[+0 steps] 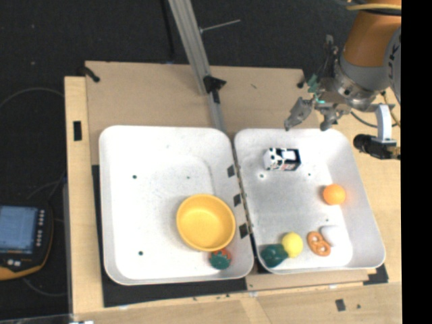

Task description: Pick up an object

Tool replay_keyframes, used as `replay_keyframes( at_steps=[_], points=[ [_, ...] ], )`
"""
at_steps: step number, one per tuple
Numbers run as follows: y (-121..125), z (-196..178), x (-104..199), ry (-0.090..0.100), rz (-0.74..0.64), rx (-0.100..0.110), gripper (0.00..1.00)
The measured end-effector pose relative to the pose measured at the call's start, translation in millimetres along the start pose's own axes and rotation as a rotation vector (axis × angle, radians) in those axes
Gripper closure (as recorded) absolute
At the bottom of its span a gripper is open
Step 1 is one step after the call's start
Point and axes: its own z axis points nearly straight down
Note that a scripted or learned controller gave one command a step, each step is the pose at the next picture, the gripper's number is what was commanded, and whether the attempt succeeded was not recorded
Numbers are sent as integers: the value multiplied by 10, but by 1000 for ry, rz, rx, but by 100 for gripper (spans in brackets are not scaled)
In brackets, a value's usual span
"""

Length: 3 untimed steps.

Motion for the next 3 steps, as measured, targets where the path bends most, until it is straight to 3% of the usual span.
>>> replay_keyframes(
  at_steps=[1, 3],
  points=[
    [-1, 0, -3, -1, 0, 0, 0],
    [-130, 962, -70, -2, 4, 4, 0]
  ],
)
